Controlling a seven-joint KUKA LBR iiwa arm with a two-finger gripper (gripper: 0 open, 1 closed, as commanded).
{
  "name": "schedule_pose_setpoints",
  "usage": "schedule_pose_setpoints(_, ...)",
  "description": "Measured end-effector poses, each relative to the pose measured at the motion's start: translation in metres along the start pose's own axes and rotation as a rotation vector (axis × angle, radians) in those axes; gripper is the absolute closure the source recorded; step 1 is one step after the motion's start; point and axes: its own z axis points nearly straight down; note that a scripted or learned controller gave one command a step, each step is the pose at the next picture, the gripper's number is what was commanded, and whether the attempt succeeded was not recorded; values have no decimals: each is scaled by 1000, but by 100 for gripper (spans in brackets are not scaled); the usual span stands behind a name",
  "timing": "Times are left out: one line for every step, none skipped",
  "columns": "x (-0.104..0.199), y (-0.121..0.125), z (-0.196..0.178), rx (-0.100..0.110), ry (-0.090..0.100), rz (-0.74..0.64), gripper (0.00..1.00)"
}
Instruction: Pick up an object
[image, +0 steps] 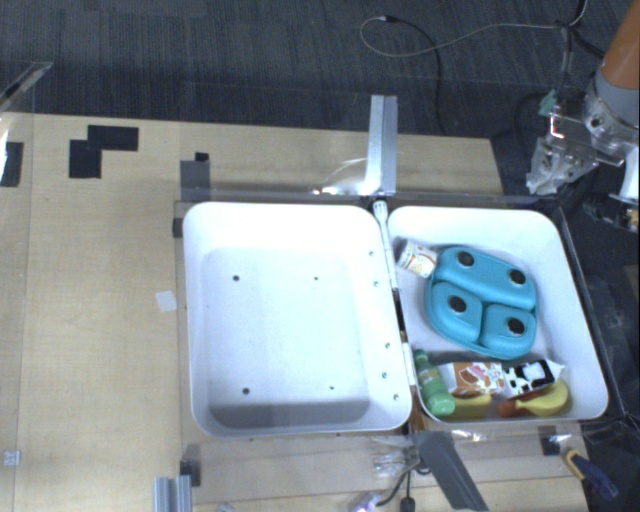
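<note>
Hovering at the upper right, outside the bins, the gripper (562, 160) carries nothing that shows; whether it is open or closed is unclear, since it appears small and blurred. All candidates lie in the right bin (575, 290): a smooth turquoise moulded tray with three round dimples (482, 300), a small crumpled packet (417, 262), and, crowded along the near wall, a green bottle (432, 385), a glossy printed pouch (492, 378) and what may be a yellow banana (548, 402). Judged risks: fingers sliding off the tray's rounded plastic, or jamming against the wall among the packed items.
</note>
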Motion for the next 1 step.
schedule_pose_setpoints(2,1,-12,-5,-1,-7,100)
